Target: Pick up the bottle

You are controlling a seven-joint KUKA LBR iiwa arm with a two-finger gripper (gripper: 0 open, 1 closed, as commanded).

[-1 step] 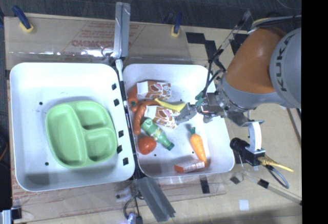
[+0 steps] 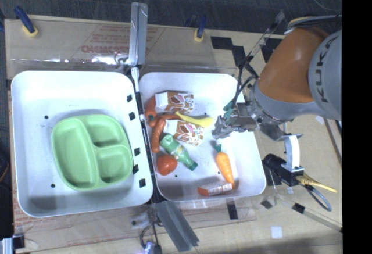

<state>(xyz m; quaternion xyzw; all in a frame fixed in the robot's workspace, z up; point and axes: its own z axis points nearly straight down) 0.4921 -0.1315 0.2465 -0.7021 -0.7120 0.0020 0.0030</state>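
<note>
Camera view showed me the green bottle (image 2: pixel 178 151), light, slick plastic I judged best gripped mid-body; the gripper's (image 2: pixel 224 129) state I couldn't tell.

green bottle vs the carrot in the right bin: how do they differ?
Colour: the bottle is green, the carrot orange with a green top. Place: the bottle lies left of the bin's centre, beside a tomato; the carrot lies nearer the right wall, just below the gripper. Pose: the bottle slants towards lower right; the carrot runs closer to vertical. Both lie flat in the right bin.
</note>
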